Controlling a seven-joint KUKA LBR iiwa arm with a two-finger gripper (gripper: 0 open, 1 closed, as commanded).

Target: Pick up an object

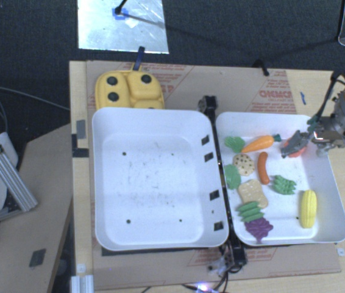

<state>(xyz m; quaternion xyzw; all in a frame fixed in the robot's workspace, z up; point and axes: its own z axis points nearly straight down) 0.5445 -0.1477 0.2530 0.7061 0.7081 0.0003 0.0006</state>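
The right bin (328, 182) holds several toy foods: an orange carrot (259, 143), a round cookie (242, 161), an orange sausage (263, 166), a yellow corn cob (308, 208), a tan cracker (252, 192), purple grapes (258, 227) and green leafy pieces (284, 184). My gripper (298, 141) reaches in from the right over the bin's far right part. A small red item (292, 151) sits right at its tip, partly covered by it. I cannot tell whether it is gripped or only lies beneath.
The left bin (154, 121) stands beside the right one, joined at a black hinge strip (216, 170). A yellow toy block (128, 90) lies behind the left bin. A metal frame (2, 170) stands at the far left, off the bench.
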